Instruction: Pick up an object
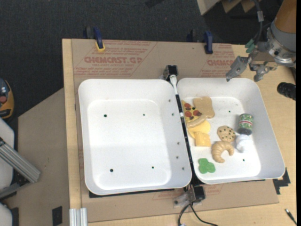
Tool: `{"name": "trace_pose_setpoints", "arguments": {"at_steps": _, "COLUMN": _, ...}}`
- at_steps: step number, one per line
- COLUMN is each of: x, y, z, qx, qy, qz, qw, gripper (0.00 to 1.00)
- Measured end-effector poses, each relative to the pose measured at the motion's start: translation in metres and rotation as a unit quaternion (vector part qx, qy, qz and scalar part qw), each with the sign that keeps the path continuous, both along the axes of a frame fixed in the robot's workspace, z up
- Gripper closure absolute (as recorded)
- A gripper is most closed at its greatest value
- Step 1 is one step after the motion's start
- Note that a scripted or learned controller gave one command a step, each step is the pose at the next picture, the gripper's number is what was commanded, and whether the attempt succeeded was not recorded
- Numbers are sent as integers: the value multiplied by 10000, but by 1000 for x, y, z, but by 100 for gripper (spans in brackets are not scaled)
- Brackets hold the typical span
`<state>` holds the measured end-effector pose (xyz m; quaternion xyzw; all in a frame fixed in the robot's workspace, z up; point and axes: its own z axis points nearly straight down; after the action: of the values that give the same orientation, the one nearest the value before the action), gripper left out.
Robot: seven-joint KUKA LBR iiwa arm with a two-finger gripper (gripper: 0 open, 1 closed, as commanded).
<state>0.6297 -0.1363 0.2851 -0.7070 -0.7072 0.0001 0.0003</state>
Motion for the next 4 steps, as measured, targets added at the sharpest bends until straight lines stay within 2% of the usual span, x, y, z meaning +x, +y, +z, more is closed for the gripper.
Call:
{"name": "trace_pose_setpoints", "arguments": {"at_steps": 1, "x": 1, "y": 0, "z": 11, "qx": -5, "qy": -17, "qz": 4, "qw": 10000, "gripper": 100}}
{"name": "trace_pose_setpoints", "arguments": {"at_steps": 2, "x": -51, "y": 75, "z": -107, "qx": 24, "qy": 68, "qz": 24, "qw": 10000, "gripper": 100}}
{"name": "trace_pose_setpoints", "arguments": {"at_steps": 3, "x": -48, "y": 70, "z": -100, "qx": -1, "qy": -3, "qz": -2, "qw": 10000, "gripper": 0}}
{"name": "trace_pose_setpoints", "arguments": {"at_steps": 4, "x": -102, "y": 124, "z": -101, "qx": 16, "qy": 32, "qz": 22, "qw": 10000, "gripper": 0}}
